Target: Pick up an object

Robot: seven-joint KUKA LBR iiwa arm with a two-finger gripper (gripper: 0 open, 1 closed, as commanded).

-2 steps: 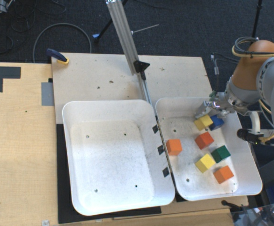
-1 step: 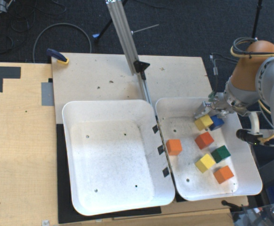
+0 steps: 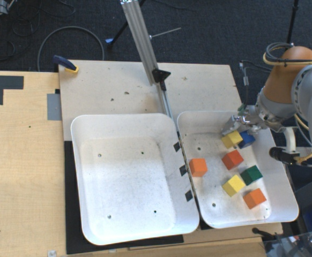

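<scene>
- A blue clamp (image 3: pixel 65 63) with a yellow tip is lying at the 10 o'clock corner of the pale board.
- The left white bin (image 3: pixel 86 138) is sitting on the bench, with small dark specks showing on its floor.
- A long silver rail (image 3: pixel 141 36) is leaning up toward 12 o'clock from the gap between the two bins.
- The right white bin (image 3: pixel 284 210) is sitting just beside the left one, and it is holding all the blocks.
- An orange block (image 3: pixel 198 166) is lying alone at 9 o'clock in the right bin, near the middle wall.
- A yellow block (image 3: pixel 231 139) is lying at 12 o'clock in that bin, touching a blue block (image 3: pixel 247 140) at its 3 o'clock side.
- A red block (image 3: pixel 232 159) is sitting just below them, toward 6 o'clock.
- Another yellow block (image 3: pixel 234 185) is sitting next to a green block (image 3: pixel 251 174), which is at its 2 o'clock.
- A second orange block (image 3: pixel 254 197) is lying at 5 o'clock in the bin.
- The gripper (image 3: pixel 240 121) is hanging right over the top yellow block and the blue block; I cannot tell whether the claw is open or closed.
- The grey arm with its orange band (image 3: pixel 284 79) is reaching in from 3 o'clock.
</scene>
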